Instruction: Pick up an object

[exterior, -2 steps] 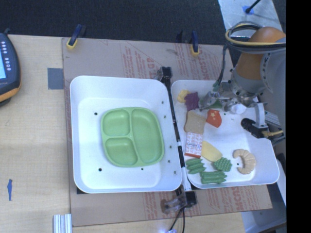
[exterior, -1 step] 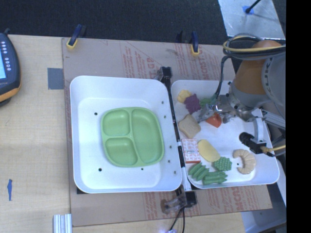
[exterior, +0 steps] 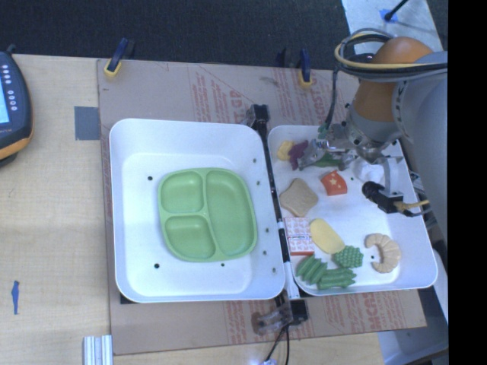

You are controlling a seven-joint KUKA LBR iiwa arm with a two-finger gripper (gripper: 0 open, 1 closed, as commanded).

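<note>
Green beans (exterior: 326, 272) at near rim; gripper (exterior: 329, 152) over purple toy (exterior: 307, 153), finger state unclear.

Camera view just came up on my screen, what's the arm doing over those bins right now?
The arm's end effector is down at the far end of the right bin, among a purple item and a small yellow piece. Nothing is visibly held. A red piece, bread slice, croissant and green vegetables lie loose in that bin. The left bin holds a green divided plate.
</note>
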